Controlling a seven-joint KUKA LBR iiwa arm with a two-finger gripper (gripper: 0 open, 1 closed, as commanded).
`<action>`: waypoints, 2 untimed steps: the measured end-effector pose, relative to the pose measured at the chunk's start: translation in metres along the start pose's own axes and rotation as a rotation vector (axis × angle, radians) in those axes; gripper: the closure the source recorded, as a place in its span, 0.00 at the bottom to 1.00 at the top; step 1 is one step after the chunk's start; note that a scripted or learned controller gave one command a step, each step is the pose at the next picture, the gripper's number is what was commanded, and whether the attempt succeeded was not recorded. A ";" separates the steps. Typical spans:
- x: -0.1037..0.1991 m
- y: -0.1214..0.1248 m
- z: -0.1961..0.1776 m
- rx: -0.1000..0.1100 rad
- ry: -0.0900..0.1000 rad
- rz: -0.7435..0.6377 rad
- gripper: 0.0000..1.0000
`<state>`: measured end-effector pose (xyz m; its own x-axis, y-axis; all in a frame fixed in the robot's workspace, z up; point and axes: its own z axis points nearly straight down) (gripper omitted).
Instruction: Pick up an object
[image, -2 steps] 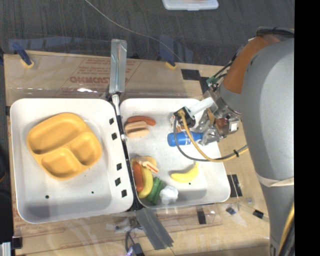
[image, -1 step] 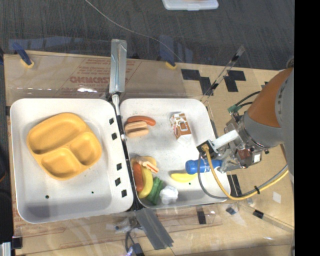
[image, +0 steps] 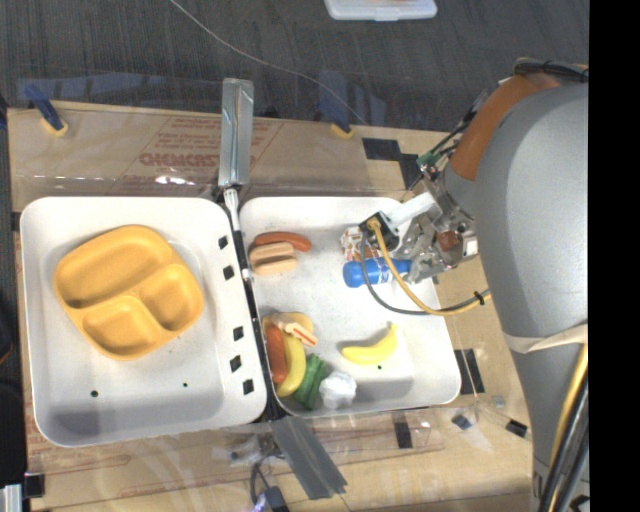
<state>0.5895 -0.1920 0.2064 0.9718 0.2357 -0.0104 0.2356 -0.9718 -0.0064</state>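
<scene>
My gripper (image: 418, 256) hangs over the right side of the right bin (image: 425, 372), reaching in from the right. Just left of it and touching it lies a blue cylinder-shaped object (image: 362, 272), crossed by the robot's yellow cable. A small mottled object (image: 352, 240) sits just above the blue one. A hot dog (image: 277, 251) lies at the bin's upper left. A yellow banana (image: 370, 347) rests lower in the bin.
A heap of toy food (image: 298, 362), with a banana, a green piece, a red piece and a white lump, fills the right bin's lower left corner. The left bin (image: 60, 410) holds a yellow divided tray (image: 128, 290). A metal divider (image: 236, 135) stands between the bins.
</scene>
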 end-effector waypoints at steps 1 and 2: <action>-0.041 0.009 0.001 -0.001 0.001 0.030 1.00; 0.005 0.018 0.053 0.001 -0.001 0.027 1.00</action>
